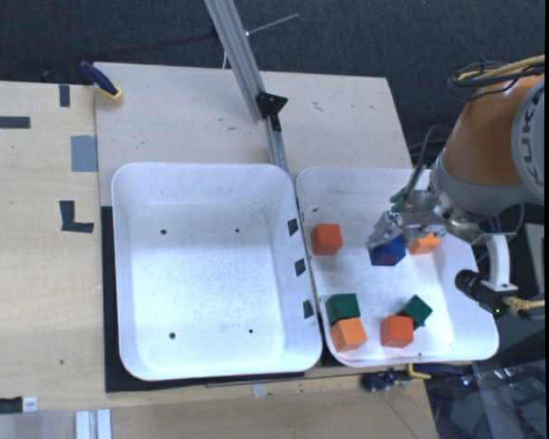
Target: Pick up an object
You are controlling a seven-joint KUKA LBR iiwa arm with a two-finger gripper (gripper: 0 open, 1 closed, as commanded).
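My gripper is low over the right bin, reaching in from the right. A blue block lies directly at its tip, touching or just under it; whether it is gripped I cannot tell. A small orange block lies just right of the blue one. An orange cube sits to the left near the divider. Toward the front lie a green cube, an orange cube, a red-orange cube and a dark green block.
The left bin stands beside the right one, their rims meeting in the middle. A slanted metal rail runs from the top down to the bins' junction. The arm's orange band looms over the right bin's far right side.
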